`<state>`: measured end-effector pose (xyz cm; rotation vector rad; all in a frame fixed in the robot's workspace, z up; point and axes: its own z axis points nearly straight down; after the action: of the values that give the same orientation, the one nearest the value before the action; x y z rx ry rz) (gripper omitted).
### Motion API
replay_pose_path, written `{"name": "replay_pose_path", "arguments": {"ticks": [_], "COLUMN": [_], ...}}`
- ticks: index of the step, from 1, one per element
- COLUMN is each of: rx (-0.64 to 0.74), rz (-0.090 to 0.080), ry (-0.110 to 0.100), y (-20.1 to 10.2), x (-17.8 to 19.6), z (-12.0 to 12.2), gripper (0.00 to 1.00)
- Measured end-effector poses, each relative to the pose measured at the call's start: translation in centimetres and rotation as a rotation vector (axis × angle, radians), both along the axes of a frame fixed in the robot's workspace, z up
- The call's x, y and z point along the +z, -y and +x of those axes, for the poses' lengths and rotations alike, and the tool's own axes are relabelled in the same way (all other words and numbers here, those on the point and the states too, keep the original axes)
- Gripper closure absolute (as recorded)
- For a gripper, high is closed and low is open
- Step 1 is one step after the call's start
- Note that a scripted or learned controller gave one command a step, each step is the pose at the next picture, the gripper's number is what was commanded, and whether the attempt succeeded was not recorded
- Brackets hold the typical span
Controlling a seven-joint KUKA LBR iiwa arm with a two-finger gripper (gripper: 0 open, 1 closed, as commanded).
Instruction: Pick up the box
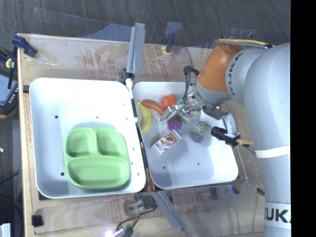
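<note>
The box, a small white and red carton, lies flat near the middle of the right bin. My gripper hangs over the upper part of that bin, up and slightly right of the box and apart from it. It sits just above a small purple cup. The grey arm with its orange band comes in from the right.
Along the right bin's left wall lies a yellow banana, with an orange-red toy vegetable beside it. A small green-grey can stands right of the cup. The left bin holds a green divided plate.
</note>
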<state>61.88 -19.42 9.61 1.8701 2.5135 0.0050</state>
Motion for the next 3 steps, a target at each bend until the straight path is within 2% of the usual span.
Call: {"name": "replay_pose_path", "arguments": {"ticks": [1,2,3], "rx": [0.078,0.016,0.016], "rz": [0.002,0.0,0.0], "ry": [-0.009,-0.002,-0.002], "y": [1.5,1.4,1.4], "x": [7.2,0.0,0.0], "z": [0.4,0.7,0.7], "gripper": [0.0,0.0,0.0]}}
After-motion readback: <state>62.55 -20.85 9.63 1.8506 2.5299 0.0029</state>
